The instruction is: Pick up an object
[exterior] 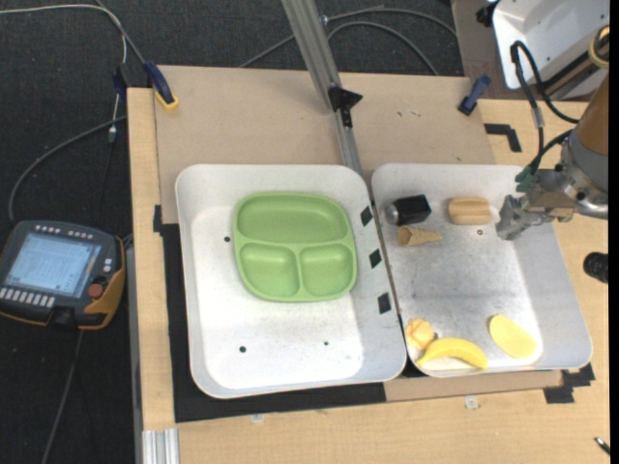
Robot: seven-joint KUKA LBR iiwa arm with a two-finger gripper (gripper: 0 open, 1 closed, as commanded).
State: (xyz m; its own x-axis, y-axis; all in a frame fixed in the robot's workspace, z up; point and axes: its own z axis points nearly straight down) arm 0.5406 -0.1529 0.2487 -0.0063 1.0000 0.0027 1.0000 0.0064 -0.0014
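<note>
The right bin [484, 288] holds a black block [410, 208], a tan wooden block [468, 211] and a small tan wedge [419, 237] along its far side. A banana [453, 353], a peach-coloured piece [420, 333] and a yellow lemon-like disc [511, 336] lie at its near edge. My gripper [513, 222] hangs over the bin's far right part, just right of the wooden block, with nothing seen in it.
The left bin [208, 288] carries a green divided plate [293, 246]. A metal post [319, 56] rises behind the bins. A teach pendant [56, 274] lies off the bench to the left. Blue clamps [161, 87] grip the far edge.
</note>
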